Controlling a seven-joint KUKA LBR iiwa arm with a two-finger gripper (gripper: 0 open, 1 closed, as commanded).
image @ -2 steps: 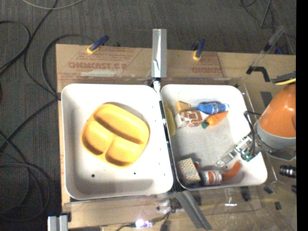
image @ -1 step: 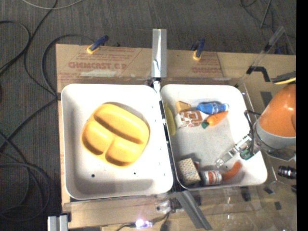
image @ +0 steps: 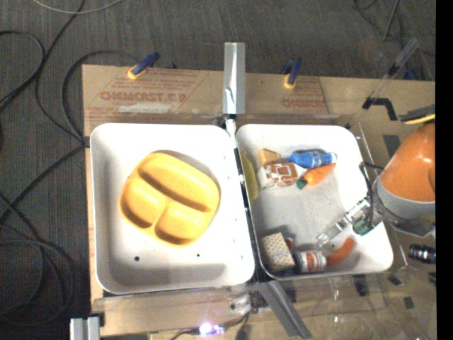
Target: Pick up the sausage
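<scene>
From my remote seat I saw the sausage [image: 341, 251] lying in the right bin [image: 368, 163], close to that bin's near right corner, a reddish-orange curved piece resting on the bin floor. Just left of the sausage lay a small bottle with a red label [image: 311, 262], and left of that a woven, sponge-like block [image: 277, 251]. The pincer [image: 330, 235] hung just above and left of the sausage, its slim metal body slanting down from the orange-banded arm [image: 414, 172]; I could not tell whether its tips were apart or together, and I saw nothing between them. Farther from the sausage, near the bin's far wall, sat a carrot [image: 316, 175], a blue bottle [image: 310, 158] and a printed packet [image: 279, 173]. The left bin [image: 106, 261] held a yellow divided tray [image: 170, 197]
</scene>
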